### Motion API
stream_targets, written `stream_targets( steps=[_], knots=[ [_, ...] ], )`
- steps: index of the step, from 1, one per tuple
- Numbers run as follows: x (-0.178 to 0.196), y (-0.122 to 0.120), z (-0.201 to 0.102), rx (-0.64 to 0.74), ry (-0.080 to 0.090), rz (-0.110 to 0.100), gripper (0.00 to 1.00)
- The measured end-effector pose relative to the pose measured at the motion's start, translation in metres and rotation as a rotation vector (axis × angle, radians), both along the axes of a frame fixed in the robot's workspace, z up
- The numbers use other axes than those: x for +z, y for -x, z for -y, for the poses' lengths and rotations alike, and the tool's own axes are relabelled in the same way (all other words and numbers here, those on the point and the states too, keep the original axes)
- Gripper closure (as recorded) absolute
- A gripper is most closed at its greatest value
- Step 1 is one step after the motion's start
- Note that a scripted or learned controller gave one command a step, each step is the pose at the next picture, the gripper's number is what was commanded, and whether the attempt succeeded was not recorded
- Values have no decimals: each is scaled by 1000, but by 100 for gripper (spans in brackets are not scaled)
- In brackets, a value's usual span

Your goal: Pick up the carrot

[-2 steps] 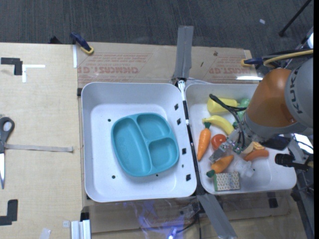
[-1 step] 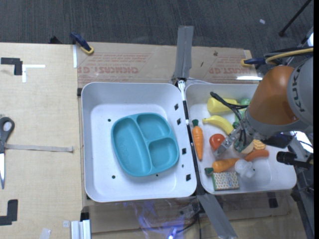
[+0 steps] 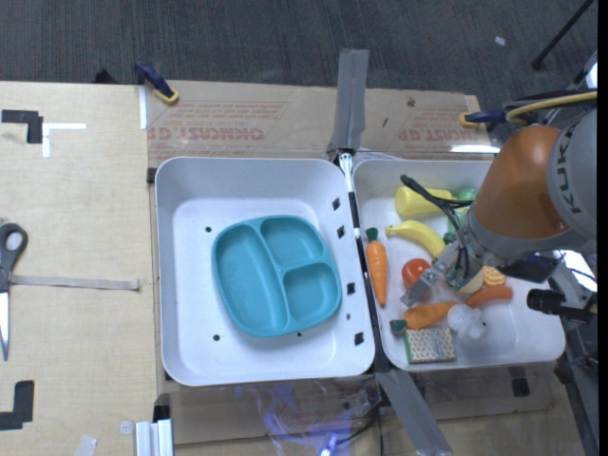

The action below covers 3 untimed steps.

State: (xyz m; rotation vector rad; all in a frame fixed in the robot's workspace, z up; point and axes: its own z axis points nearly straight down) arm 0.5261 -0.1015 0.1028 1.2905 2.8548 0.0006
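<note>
We find the orange plastic carrot [image 3: 377,270] lying along the right white bin's [image 3: 532,346] left wall. The claw [image 3: 440,278] hovers nearby; its finger state cannot be told.

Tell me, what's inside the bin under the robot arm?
The right bin holds two carrots, bananas, a tomato and a sponge. The arm covers the rest.
</note>
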Motion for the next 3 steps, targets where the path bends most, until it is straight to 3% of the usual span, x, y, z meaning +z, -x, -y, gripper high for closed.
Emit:
stream_targets(
  steps=[1,2,3],
  knots=[
    [-8,47,0,-2,-2,-6,0],
    [2,45,0,-2,-1,-1,100],
    [89,47,-76,-126,-3,-5,100]
  ],
)
